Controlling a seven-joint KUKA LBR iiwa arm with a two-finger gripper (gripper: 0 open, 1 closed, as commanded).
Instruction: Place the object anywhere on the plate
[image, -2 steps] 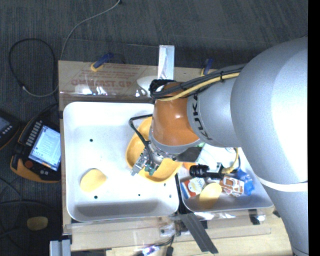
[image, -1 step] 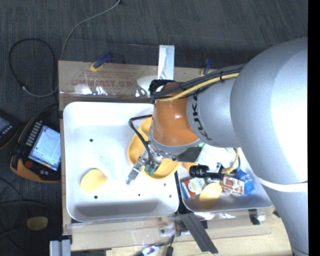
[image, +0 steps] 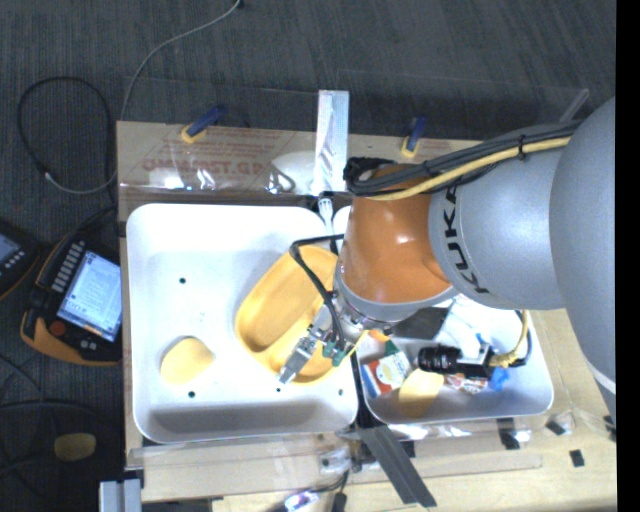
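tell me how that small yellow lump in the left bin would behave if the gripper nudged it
The yellow lump looks rounded and smooth, so it would probably slide or roll on the slick white bin floor. It looks small beside the yellow plate, so likely light. Stiffness can't be judged.

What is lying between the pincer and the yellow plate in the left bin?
Nothing visible. The pincer is already over the lower right edge of the yellow plate in the left bin. The pale yellow object lies apart, to the plate's lower left.

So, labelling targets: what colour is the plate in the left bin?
Yellow; the plate shows best in the camera view.
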